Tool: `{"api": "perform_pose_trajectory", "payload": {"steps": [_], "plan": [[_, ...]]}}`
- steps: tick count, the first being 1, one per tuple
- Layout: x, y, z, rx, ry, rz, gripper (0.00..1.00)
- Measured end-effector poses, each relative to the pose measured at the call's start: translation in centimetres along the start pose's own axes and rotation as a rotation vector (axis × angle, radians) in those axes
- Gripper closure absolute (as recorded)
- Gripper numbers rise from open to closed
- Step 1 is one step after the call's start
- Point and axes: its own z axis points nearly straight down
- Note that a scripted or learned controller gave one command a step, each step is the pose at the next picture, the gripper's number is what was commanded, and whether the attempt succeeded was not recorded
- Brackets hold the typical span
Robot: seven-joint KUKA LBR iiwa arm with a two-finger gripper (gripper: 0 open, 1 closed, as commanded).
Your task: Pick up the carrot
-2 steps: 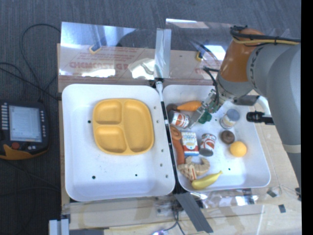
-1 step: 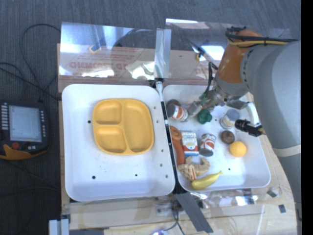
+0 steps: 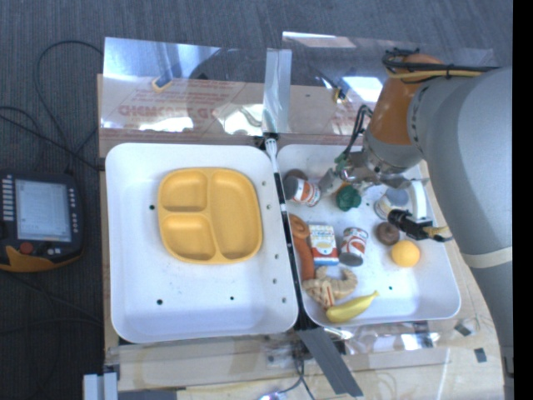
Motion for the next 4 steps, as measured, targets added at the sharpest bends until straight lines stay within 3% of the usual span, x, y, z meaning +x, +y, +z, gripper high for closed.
{"api": "perform_pose_trajectory", "payload": {"steps": [1, 2, 3, 4], "plan": [[-4.3, -5.1, -0.4, -0.018, 0.045, 0.224, 0.0], [-3.5, 1.0, 0.0, 0.064, 0.031, 0.458, 0.0], [-2.3, 0.6, 0.2, 0.094, 0.026, 0.731, 0.0], [-2.1, 0.9, -0.6, 0.082, 0.024, 0.731, 1.0]]}}
